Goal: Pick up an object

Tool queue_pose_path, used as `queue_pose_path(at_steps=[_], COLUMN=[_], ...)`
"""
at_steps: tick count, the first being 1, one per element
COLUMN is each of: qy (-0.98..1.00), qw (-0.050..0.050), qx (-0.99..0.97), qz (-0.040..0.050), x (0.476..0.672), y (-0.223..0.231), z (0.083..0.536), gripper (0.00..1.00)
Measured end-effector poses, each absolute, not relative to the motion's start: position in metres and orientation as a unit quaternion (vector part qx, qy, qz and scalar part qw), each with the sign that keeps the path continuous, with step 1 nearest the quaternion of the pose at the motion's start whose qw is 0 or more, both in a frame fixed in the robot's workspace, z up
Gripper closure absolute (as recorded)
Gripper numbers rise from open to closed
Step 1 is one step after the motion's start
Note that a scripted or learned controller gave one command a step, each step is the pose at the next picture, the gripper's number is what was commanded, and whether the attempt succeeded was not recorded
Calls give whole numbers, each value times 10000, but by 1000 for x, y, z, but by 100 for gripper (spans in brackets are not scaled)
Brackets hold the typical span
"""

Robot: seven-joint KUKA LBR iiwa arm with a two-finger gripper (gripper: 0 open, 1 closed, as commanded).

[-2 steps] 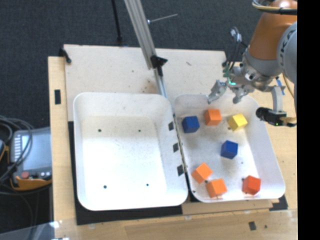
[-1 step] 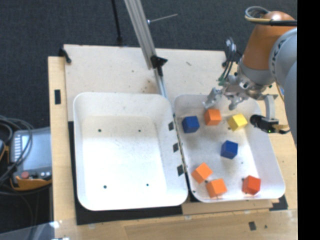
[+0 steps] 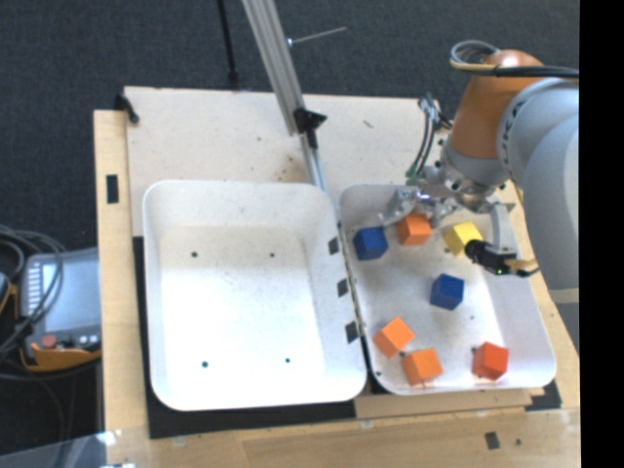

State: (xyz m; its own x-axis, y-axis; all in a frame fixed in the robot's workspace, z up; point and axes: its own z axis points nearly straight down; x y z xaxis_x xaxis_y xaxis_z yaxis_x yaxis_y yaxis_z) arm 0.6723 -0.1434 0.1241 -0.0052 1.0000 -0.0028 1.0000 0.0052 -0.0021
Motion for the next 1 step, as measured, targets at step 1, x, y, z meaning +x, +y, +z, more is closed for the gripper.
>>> queue_pose_path(at_steps=[1], qy=[7089], qw=[28], qx=[7053], qz=[-2], x=[674], y=[-145], z=[99], gripper=[0])
